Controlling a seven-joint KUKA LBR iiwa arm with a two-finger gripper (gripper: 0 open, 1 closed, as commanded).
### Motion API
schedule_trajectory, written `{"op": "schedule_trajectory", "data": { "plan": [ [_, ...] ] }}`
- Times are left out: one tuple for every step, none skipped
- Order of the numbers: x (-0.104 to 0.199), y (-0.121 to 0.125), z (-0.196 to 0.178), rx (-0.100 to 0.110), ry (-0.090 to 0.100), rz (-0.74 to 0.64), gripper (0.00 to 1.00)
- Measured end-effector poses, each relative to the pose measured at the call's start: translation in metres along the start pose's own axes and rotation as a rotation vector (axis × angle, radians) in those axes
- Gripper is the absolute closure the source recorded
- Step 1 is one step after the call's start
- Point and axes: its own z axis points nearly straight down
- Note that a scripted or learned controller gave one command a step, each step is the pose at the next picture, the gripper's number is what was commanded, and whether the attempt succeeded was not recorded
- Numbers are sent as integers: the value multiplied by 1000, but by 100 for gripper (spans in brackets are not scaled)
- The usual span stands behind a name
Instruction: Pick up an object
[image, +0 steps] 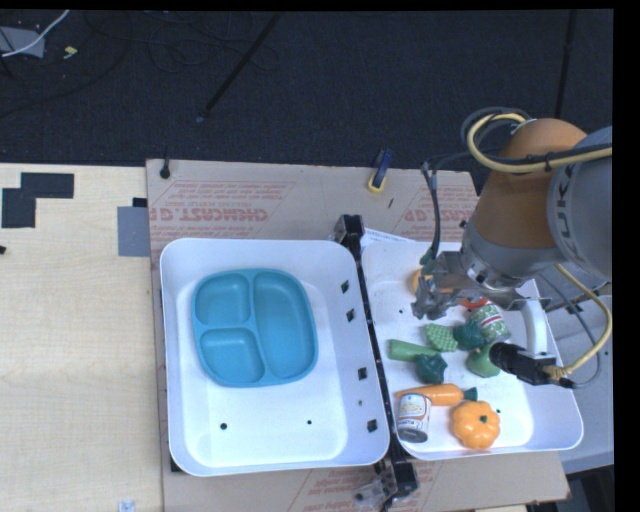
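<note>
The right bin (560, 440) holds a huddle of small toys toward its middle and near edge: a green piece (441, 337) just below the gripper, a green stick-shaped toy (406, 350) to its left, a dark green item (432, 368) beneath that, a carrot (437, 395) lying flat, a small can (412, 416) on its side near the bin's near-left corner, and an orange pumpkin (475, 425) by the near edge. A red-and-white striped toy (487, 321) with a green base sits toward the right, partly under the arm, and a small yellow bit (415, 280) lies near the far-left part. The gripper (435, 302) hangs low over the bin's middle, just above the green piece; how it stands cannot be told from here, nor whether it touches anything. The left bin (200, 440) holds a blue divided plate (254, 327), lying flat in its far half.
</note>
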Motion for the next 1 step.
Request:
{"op": "schedule_trajectory", "data": {
  "plan": [
    [44,22,6,0,0,0,100]
  ]
}}
